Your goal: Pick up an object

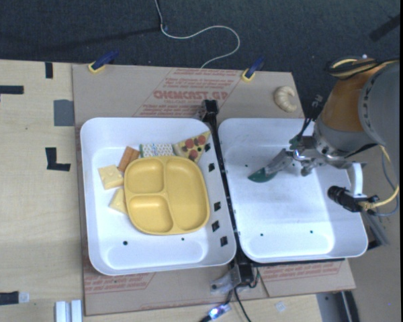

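Observation:
A small dark green object (258,176) lies on the floor of the right bin (289,213), near its upper left part. My gripper (272,169) reaches in from the right at a low slant, and its tip sits right at the green object's right end, touching or nearly touching it. The view is too small to tell whether the object is between the jaws. The grey arm with its orange band (346,106) stands over the right bin's right rim.
The left bin (154,250) holds a yellow divided plate (166,194), a pale cracker (110,176), a brown piece (128,157) and a pizza-like slice (195,145) along the plate's upper edge. A beige lump (287,98) lies on the cardboard behind the right bin.

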### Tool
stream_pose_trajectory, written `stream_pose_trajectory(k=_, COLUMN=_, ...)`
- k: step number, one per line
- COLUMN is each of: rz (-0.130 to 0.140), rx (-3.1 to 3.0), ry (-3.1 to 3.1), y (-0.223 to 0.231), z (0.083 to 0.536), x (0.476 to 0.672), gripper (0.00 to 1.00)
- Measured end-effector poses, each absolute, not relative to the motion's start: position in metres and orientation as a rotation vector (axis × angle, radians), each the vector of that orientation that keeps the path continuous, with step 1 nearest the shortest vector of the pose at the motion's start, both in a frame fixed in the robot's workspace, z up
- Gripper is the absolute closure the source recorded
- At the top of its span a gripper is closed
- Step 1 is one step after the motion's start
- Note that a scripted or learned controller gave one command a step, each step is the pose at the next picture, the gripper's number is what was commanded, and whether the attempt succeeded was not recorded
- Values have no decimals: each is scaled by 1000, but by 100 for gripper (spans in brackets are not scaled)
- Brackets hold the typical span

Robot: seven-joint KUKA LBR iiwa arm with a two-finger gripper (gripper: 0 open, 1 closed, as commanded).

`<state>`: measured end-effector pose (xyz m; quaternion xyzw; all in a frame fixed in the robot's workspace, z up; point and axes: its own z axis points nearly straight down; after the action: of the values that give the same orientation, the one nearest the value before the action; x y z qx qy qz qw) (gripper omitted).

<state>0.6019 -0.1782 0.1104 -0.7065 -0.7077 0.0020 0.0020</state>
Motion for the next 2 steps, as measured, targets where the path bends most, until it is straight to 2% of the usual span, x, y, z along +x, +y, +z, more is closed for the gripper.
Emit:
stream_pose_trajectory(k=1, rz=-6, rx=-2216, ry=-2224, y=-177, z=91, x=605, gripper=0)
stream_pose_trajectory(k=2, rz=-1, rx=-2220, ry=-2227, y=-177, z=96, x=603, gripper=100)
